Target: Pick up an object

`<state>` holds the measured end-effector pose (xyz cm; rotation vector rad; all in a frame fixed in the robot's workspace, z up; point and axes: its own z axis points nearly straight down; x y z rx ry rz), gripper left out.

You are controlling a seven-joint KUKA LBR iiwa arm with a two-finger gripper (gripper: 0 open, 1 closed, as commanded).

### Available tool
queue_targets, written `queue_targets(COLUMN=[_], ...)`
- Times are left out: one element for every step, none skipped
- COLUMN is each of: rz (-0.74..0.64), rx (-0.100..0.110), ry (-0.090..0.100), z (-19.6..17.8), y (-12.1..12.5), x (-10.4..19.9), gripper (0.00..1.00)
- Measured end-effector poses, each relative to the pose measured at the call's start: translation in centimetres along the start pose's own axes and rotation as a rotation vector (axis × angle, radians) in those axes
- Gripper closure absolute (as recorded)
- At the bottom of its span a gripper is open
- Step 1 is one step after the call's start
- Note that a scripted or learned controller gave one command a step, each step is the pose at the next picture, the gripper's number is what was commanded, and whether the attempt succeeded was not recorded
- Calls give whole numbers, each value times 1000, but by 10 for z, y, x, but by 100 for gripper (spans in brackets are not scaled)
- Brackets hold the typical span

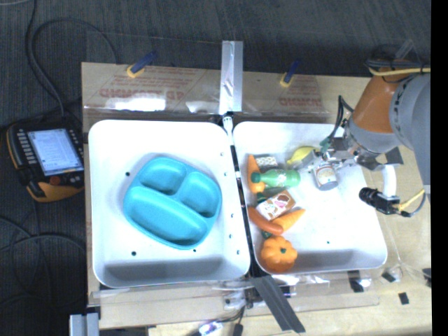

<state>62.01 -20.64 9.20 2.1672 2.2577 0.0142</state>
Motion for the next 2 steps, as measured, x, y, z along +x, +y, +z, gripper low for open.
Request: queue_targets(rz=[1,-19], rx=[1,16], ry=[2,3], z=[-8,-117], y=[0,-12], x=[0,5], gripper=[100,100])
